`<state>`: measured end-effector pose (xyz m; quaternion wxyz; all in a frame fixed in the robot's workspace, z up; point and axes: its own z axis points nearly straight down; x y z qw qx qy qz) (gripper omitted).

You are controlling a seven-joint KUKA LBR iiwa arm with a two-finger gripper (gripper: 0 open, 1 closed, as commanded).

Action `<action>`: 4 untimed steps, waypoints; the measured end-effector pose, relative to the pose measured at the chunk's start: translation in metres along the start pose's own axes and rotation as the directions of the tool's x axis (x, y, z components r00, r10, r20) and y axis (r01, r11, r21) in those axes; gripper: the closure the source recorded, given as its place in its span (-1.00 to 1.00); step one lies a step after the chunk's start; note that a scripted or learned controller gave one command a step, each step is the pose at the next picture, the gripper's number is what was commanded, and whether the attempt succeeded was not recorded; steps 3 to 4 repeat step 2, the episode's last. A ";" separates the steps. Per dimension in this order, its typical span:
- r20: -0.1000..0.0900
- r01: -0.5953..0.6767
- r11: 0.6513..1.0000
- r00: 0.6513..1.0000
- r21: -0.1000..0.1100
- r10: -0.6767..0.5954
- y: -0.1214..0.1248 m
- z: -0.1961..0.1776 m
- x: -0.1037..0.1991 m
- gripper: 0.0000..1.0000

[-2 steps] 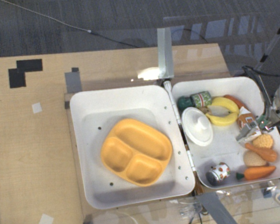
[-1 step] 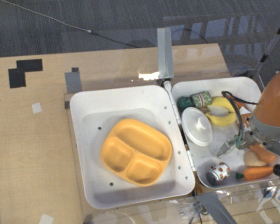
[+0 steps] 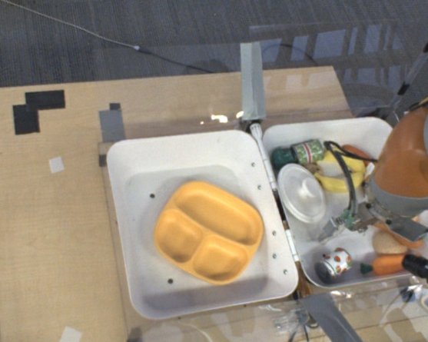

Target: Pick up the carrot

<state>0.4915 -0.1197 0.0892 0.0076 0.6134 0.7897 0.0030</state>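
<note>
The carrot [image 3: 389, 264] is orange with a dark green stub at its left end. It lies flat near the front edge of the right bin [image 3: 314, 276]. My gripper [image 3: 349, 220] hangs over the middle of that bin, up and to the left of the carrot and apart from it. The grey arm with its orange band [image 3: 408, 159] comes in from the right and hides part of the bin's right side.
The right bin also holds a green can [image 3: 305, 151], a yellow banana [image 3: 337, 180], a clear round cup [image 3: 302, 193], a small white and red figure [image 3: 335, 261] and a tan lump [image 3: 390, 242] just above the carrot. A yellow divided plate [image 3: 208, 230] sits in the left bin [image 3: 134, 215].
</note>
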 end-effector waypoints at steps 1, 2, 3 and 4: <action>-0.001 -0.266 0.964 0.964 0.007 0.266 0.010 -0.108 -0.053 -1.00; -0.004 -0.333 0.943 0.943 0.011 0.333 -0.001 -0.004 0.005 -1.00; -0.004 -0.333 0.943 0.943 0.011 0.333 -0.001 -0.004 0.005 -1.00; -0.004 -0.333 0.943 0.943 0.011 0.333 -0.001 -0.004 0.005 -1.00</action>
